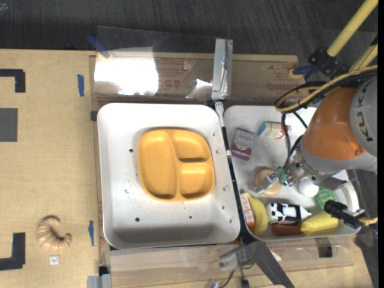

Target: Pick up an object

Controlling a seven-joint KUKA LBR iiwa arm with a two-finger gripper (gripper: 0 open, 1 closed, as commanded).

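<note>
A tan counter [42,161] fills the view from above, carrying two shallow white bins side by side. The left bin [114,161] holds a yellow divided plate [176,164] lying flat near its middle, with one large section and two smaller ones. The right bin [270,114] is crowded with small objects. A grey arm [367,119] with an orange band [333,128] reaches in from the right and hangs over the right bin. Its hand [287,176] points down toward the middle of that bin, among the objects; whether it is spread or pressed together cannot be told from this angle, and nothing can be seen pinched in it. Near the bin's top lies a small purple-and-white box [243,143]. Along the bottom edge sit a yellow banana-like piece [259,213], a black-and-white toy [284,212], a yellow bottle-shaped object [320,224] and a green item [329,197]. A tan round object [265,177] lies just beside the hand. Outside the bins, at the counter's lower left, rests a curled pinkish toy shrimp [54,233].
</note>
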